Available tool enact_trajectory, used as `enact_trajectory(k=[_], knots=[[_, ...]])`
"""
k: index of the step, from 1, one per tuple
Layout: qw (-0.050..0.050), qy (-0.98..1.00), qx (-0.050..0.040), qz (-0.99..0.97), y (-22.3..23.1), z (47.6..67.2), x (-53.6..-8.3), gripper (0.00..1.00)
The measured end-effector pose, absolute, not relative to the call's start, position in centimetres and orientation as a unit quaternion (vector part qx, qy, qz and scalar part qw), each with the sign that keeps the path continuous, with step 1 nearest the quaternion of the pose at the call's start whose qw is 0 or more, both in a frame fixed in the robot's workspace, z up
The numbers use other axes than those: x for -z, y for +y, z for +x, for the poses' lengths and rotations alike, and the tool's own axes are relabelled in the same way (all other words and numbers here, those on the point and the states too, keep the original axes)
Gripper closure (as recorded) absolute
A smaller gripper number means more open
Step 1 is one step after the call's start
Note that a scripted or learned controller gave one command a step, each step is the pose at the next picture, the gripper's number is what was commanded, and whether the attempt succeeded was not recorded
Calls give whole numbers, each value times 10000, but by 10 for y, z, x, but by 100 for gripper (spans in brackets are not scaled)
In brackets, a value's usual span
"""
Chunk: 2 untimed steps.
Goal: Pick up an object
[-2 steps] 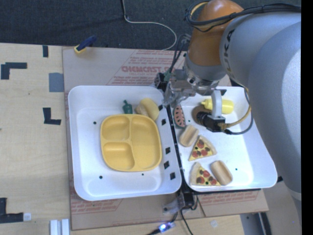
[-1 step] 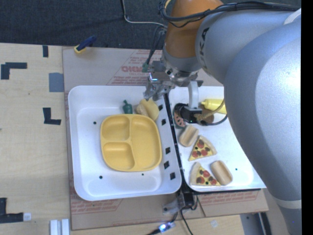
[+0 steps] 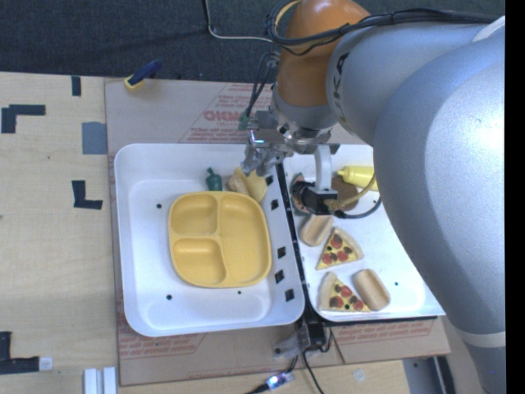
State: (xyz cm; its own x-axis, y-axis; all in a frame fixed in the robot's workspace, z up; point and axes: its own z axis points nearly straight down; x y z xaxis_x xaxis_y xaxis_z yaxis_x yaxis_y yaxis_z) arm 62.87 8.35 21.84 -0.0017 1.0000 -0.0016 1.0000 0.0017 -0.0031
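Nearest you, at the front of the right bin [image 3: 410, 302], you have a pizza slice [image 3: 340, 294] with a hot dog bun [image 3: 372, 289] just beside it. A little further back lies a second pizza slice [image 3: 337, 249], next to another bun [image 3: 315, 229]. In the left bin [image 3: 135, 245] you see a yellow divided plate [image 3: 218, 239], lying flat near the bin's middle. Behind the plate, at the far edge, sit a small dark green piece [image 3: 212, 179] and a pale yellow banana [image 3: 251, 185], close together. Your tool [image 3: 264, 150] hangs right over that banana, near the wall between the bins; you cannot tell how far it is spread or whether it grips anything. Further back in the right bin a yellow bottle [image 3: 358, 175] lies beside the arm [image 3: 426, 113]. On the desk [image 3: 49, 245] beyond, a blue and yellow clip [image 3: 143, 74] rests.
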Motion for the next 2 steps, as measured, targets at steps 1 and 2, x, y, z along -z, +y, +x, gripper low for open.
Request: enact_trajectory(k=[1,2], knots=[[-4,-7074,-4,-7068,69,640,-231,100],[5,-7074,-11,-7068,76,629,-232,100]])
